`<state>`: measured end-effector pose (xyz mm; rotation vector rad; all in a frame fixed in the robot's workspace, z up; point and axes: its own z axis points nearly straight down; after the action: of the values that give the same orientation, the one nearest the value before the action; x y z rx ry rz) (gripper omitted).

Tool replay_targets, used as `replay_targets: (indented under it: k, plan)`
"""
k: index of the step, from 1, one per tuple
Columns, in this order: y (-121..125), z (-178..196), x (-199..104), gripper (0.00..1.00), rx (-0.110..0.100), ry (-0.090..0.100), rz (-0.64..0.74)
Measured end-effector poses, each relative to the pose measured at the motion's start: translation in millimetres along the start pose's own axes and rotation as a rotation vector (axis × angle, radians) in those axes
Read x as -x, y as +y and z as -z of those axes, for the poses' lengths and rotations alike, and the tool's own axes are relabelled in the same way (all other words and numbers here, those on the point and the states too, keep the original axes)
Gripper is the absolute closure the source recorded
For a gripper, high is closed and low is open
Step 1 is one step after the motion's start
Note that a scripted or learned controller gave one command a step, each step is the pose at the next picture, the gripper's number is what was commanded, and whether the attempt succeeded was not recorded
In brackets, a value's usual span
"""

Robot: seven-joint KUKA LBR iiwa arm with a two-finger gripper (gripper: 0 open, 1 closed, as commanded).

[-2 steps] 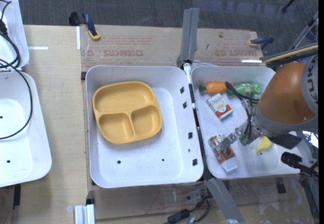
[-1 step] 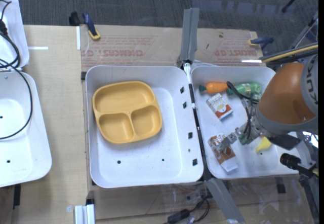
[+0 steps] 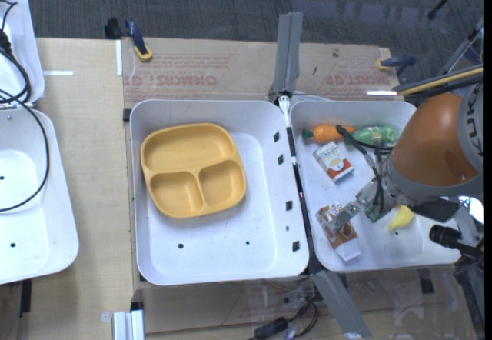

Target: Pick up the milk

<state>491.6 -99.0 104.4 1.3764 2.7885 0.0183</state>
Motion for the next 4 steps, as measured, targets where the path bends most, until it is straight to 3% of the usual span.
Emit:
replay_targets:
  k: [1,2,3,4]
  plan:
    - [2,12,-2,1.0,0.001,0.01,0.004]
    - [2,11,-2,0.0,0.0,0.011,0.003]
    - [20,87,-43,0.0,-0.025,0.021,-0.056]
    - [-17,19,-1,0.0,-0.025,0.025,0.12]
